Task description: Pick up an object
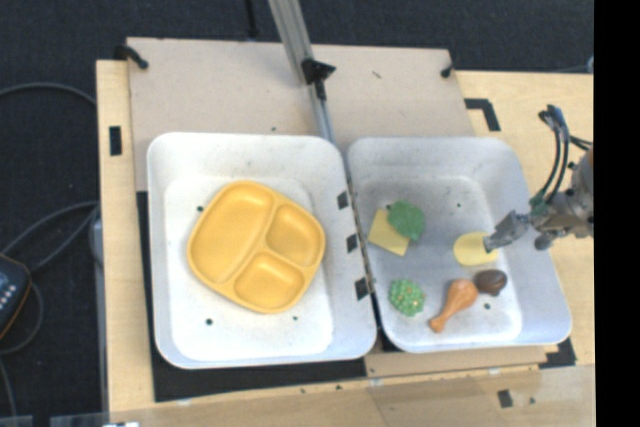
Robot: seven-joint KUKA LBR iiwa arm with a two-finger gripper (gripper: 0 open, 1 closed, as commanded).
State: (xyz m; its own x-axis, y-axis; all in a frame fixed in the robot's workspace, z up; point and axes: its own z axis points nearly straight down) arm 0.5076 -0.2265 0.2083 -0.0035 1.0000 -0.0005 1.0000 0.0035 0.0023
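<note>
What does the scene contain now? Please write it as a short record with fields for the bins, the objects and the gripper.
left bin: holds a yellow divided plate
right bin: holds six small toy foods
upper pair: yellow wedge touching green leafy piece
lower pair: green bumpy ball, drumstick
right side: pale yellow piece, dark brown piece beside the drumstick
gripper: at the right bin's right side, its tip at the pale yellow piece
grasp: cannot tell from this view
</note>
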